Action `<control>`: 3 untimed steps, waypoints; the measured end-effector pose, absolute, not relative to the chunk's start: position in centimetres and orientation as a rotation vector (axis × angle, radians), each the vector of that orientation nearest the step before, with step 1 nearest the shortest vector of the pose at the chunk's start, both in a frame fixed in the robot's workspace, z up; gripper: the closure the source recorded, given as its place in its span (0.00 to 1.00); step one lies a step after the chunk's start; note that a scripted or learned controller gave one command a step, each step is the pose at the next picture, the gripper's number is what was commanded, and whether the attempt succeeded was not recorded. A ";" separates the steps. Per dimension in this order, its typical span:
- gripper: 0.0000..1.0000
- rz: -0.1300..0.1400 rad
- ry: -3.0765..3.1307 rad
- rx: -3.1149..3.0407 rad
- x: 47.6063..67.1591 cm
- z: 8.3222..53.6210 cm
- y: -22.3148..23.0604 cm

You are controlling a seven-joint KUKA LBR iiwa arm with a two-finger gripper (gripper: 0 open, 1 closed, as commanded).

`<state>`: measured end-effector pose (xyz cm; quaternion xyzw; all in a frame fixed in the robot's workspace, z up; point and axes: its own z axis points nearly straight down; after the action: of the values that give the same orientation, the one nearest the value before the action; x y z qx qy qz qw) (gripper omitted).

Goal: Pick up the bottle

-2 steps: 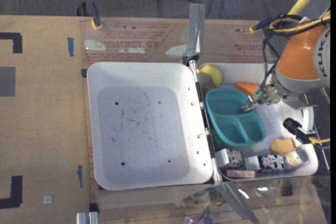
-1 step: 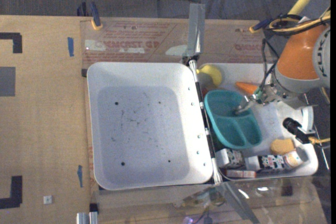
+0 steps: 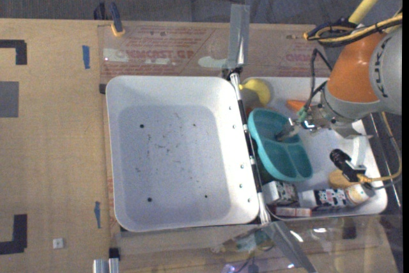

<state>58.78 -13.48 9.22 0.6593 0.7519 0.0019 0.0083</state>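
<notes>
Over the right bin (image 3: 377,204), my gripper (image 3: 291,131) sits above the teal bowl (image 3: 281,153), finger state indiscernible; I judge approach pending, needing travel toward the bottle (image 3: 332,196) nearer me.

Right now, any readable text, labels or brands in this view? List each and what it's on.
"KU": dark letters on the grey arm housing, cut off at the frame edge.
Red print on the cardboard sheet behind the bins: appears mirrored, too blurred to read.
Label on the bottle lying at the right bin's near edge: too small to read.
Print on the small box beside it: unreadable.
</notes>
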 end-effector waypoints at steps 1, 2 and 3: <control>0.00 0.027 2.250 2.132 53.4 9.8 -12.8; 0.00 0.030 2.232 2.124 52.8 10.2 -11.0; 0.00 0.045 2.142 2.204 51.2 10.3 -11.0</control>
<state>51.23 -10.99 10.34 0.7167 0.6964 0.0147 0.0339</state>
